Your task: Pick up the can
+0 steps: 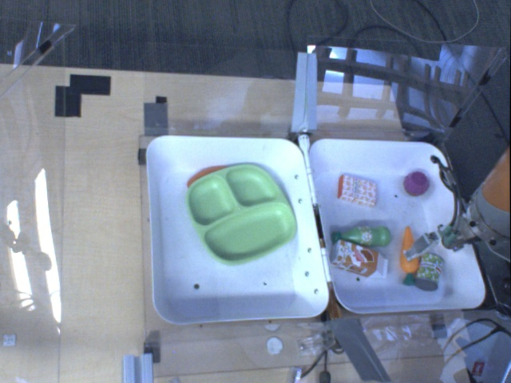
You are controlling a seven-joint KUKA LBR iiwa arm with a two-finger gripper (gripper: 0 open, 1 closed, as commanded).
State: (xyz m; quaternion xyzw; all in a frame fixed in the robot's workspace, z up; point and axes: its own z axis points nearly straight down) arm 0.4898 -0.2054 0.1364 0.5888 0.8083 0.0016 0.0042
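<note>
While the can (429,270), its label too small to read, stands at five o'clock in the right bin (471,294), the jaws (421,247) sit just above it, their state not discernible.

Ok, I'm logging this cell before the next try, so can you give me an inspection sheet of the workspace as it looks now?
Surface: light wooden bench bearing two shallow white bins, left bin and right bin.
Job's things: small green-labelled can near the right bin's front right corner, beside an orange carrot-shaped toy.
Clutter: green divided plastic plate in the left bin; in the right bin a green bottle, two small printed cartons, a purple round piece.
Grippers: two-finger gripper low over the carrot and can; grip not clear.
Cables: black loops on the floor behind.
Surroundings: dark carpet.
</note>
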